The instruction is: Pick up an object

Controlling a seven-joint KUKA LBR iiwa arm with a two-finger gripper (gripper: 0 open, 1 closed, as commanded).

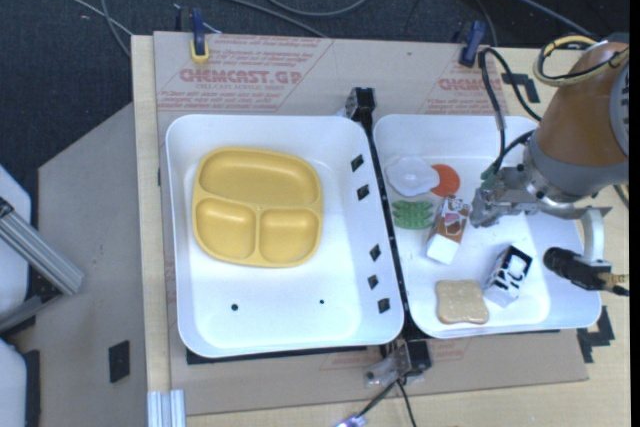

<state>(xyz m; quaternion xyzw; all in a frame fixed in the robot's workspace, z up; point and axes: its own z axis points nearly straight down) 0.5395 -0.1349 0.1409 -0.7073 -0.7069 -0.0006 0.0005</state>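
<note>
My gripper (484, 208) reaches in from the right and hangs low over the middle of the right bin (570, 315). Just to its left lies a small brown and white bottle-like item (449, 231), close to the gripper or touching it. A clear cup (408, 174) and an orange piece (445, 181) lie at the bin's back left, with a green object (412, 213) in front of them. A tan slice of bread (461, 301) rests near the front edge. A black and white object (510, 272) lies to its right.
The left bin (345, 315) holds a yellow divided tray (258, 206) in its rear half. A black divider with clips (372, 205) runs between the bins. Cables (500, 75) trail behind the right bin, and the arm's body (585, 130) overhangs its right side.
</note>
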